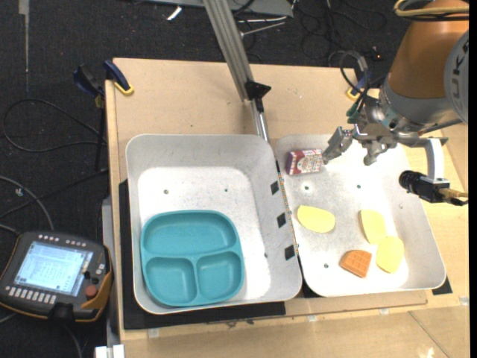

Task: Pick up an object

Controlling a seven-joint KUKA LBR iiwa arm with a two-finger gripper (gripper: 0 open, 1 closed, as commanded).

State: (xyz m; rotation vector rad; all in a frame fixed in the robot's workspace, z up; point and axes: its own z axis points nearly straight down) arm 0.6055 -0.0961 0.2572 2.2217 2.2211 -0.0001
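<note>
Waffle [356,262] well below open claw [353,148].

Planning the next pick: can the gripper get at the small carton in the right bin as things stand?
Probably yes. The gripper hangs open over the right bin, just beside the carton, with nothing between them. The carton lies near the bin's wall, which may crowd one finger.

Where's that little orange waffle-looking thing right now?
The orange waffle piece lies in the right bin, near its front edge, just left of a yellow piece.
</note>
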